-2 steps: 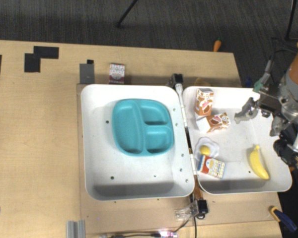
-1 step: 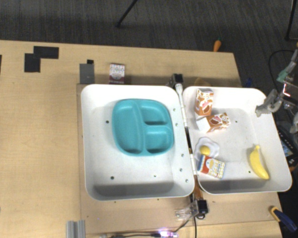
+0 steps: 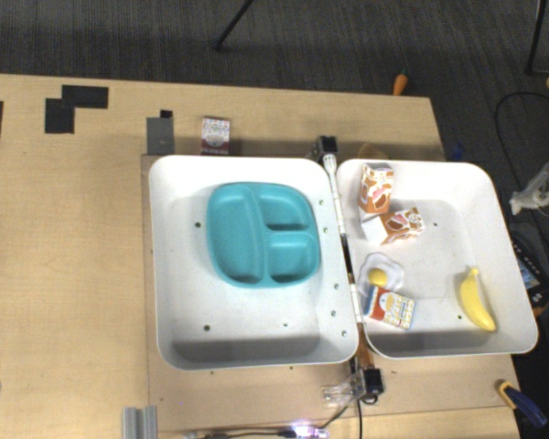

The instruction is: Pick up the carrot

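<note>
A pale grey claw [image 3: 542,190] hangs at the right edge of the view, outside the right bin [image 3: 494,199] and just beyond its right wall; its outline is too small and blurred to tell whether it is spread or pressed together, and nothing can be seen pinched in it. Nearest the claw, down and to the view's left of it inside the right bin, lies a yellow banana [image 3: 477,300] close to that bin's right wall. Farther from the claw, across the bin floor, stand two orange-and-white cartons, one [image 3: 376,187] at the far left corner and a second [image 3: 404,224] just nearer the claw and tilted. Below them, well apart from the claw, a clear cup [image 3: 381,274] with something yellow inside touches a red, white and yellow box [image 3: 391,309]. The carrot cannot be picked out with certainty: the one likely match is a small orange piece [image 3: 400,83] at the bench's back edge, up and to the view's left of the claw, outside both bins and well apart from it. On the far side of the right bin from the claw sits the left bin [image 3: 178,245], holding a teal divided plate [image 3: 261,233]
</note>
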Robot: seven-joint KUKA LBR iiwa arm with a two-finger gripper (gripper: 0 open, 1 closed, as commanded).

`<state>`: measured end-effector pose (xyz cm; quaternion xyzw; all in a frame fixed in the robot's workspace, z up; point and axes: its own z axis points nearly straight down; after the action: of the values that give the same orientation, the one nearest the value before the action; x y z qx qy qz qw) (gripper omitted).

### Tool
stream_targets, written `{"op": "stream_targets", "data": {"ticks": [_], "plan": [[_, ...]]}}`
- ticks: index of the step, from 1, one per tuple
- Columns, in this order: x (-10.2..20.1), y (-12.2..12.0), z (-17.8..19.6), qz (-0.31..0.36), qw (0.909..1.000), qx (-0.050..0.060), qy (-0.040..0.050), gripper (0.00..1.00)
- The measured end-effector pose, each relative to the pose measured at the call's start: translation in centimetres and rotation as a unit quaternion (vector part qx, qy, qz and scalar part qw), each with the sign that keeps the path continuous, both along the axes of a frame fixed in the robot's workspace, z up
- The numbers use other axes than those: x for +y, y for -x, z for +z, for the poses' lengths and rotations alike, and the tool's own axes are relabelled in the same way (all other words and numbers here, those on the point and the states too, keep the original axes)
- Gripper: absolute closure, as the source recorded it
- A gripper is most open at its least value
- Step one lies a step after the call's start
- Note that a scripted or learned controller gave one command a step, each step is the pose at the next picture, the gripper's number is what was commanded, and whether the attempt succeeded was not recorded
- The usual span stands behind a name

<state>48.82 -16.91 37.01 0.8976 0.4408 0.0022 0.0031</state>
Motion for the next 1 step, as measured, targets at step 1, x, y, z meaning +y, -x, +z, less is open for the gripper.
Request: {"op": "stream_targets", "data": {"ticks": [1], "plan": [[-2.07, -0.03, -0.2, -0.053, 0.9986, 0.0, -0.0007, 0.0]]}}
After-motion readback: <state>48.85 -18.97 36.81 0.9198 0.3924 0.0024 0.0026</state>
